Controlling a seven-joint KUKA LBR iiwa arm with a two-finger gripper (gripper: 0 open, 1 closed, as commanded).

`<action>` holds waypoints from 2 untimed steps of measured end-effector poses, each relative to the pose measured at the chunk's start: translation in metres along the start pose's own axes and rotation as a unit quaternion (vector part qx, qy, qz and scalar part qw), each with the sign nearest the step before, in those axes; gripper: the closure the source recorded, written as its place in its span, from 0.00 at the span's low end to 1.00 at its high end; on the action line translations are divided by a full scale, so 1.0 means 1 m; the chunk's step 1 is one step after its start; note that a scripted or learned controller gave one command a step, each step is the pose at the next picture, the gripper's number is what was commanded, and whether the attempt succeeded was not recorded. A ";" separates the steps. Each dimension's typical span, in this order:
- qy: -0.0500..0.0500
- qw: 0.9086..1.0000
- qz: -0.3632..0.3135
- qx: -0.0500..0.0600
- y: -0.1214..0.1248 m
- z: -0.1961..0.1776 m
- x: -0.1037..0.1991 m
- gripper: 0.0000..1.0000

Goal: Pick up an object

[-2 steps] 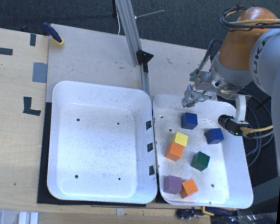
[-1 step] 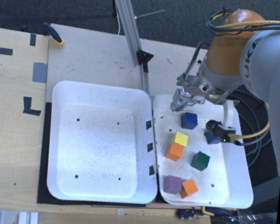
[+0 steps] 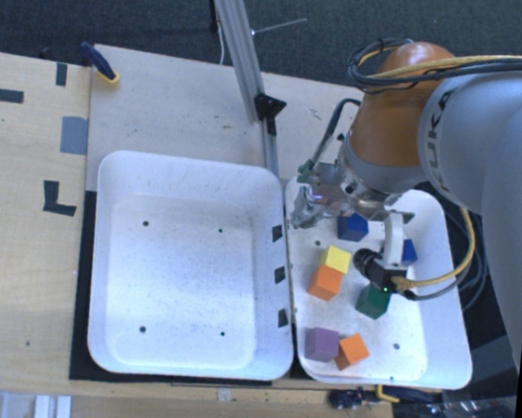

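Your gripper (image 3: 337, 201), finger state impossible to tell, hangs over the right bin (image 3: 431, 363) with the blue block (image 3: 353, 227) just beside it toward the front, and the yellow block (image 3: 337, 258) and orange block (image 3: 326, 281) lie farther frontward.

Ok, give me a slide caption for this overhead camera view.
KUKA arm's hand over the right bin, near a blue block among coloured blocks.

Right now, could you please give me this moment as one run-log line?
arm: over right bin | gripper: near its upper-left corner, fingers unclear | blocks: blue, yellow, green, purple lying loose
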State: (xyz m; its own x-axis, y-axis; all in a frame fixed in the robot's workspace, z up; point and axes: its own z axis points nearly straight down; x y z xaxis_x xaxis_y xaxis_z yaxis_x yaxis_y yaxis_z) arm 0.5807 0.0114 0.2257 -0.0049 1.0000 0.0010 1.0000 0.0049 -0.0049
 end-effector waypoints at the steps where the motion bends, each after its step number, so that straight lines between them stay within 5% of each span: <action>1: 0.001 1.000 -0.001 -0.001 -0.023 -0.010 0.045 1.00; 2: -0.001 1.000 0.001 -0.001 -0.056 0.001 0.081 1.00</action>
